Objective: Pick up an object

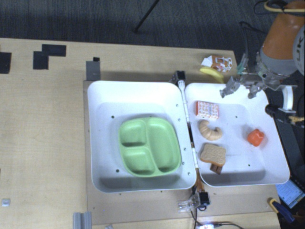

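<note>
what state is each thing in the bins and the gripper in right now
green three-compartment plastic tray: flat in left bin, nothing in it
red-and-white box: lying flat, right bin
tan croissant: lying loose
brown bread slice: lying flat
orange round toy: apart, ungrasped
gripper: open, holding nothing

The grey KUKA arm with its orange band above the wrist (282,36) reaches in from the right edge of the camera view. Its two-finger gripper (241,88) hangs at the upper right, pointing down and leftward. The jaws stand spread apart, with nothing between them.
</note>
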Controlling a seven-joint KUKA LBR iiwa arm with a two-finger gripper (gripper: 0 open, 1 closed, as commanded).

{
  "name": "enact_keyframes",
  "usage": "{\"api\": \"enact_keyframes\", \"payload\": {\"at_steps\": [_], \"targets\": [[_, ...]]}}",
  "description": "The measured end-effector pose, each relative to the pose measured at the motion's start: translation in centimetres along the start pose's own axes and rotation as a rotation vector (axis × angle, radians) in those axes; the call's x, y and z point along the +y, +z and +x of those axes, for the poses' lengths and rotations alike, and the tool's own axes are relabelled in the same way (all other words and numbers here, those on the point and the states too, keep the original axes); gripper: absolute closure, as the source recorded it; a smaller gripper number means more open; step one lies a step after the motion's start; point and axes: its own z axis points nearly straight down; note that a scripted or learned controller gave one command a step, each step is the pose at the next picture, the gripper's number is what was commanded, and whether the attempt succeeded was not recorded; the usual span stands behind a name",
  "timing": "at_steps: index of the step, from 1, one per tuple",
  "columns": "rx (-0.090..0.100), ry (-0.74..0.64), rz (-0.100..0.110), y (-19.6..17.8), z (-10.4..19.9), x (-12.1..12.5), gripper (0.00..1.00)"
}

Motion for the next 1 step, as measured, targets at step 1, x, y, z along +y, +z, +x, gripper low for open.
{"api": "enact_keyframes", "payload": {"at_steps": [1], "targets": [[0.000,0.002,-0.003,12.90,2.07,-7.09,0.00]]}}
